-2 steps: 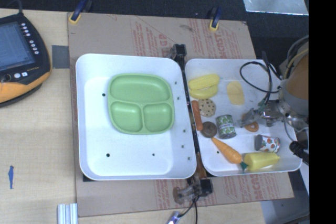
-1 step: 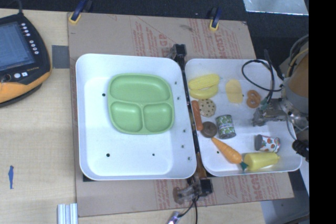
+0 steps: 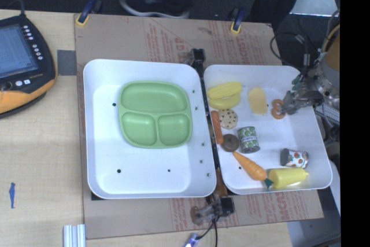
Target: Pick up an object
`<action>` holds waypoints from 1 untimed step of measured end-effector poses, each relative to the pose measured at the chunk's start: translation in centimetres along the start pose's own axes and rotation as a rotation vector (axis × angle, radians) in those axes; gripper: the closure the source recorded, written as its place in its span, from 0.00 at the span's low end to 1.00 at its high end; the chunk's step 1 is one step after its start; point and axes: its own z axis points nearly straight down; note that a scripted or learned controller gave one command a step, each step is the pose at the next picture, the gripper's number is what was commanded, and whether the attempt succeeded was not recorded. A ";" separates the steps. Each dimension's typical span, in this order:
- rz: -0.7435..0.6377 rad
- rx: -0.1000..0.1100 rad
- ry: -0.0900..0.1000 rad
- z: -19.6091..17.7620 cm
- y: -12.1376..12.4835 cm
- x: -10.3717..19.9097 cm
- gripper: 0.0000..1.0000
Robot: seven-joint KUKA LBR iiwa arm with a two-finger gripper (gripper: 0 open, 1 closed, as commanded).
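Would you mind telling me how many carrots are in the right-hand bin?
2. One thin carrot lies along the bin's left wall; a fatter carrot lies near the front, beside the yellow bottle. None seems hidden.

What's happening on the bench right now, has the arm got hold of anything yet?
The gripper is down at the far right side of the right bin, right beside a small orange ring. Nothing is visibly held between its fingers, so I would not count a grasp yet. The other toy food lies in that bin: a yellow corn cob, a cookie, a green can and a carrot among them. The left bin holds a green divided plate.
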 end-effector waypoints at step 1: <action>0.000 0.002 0.001 0.1 0.0 0.0 0.00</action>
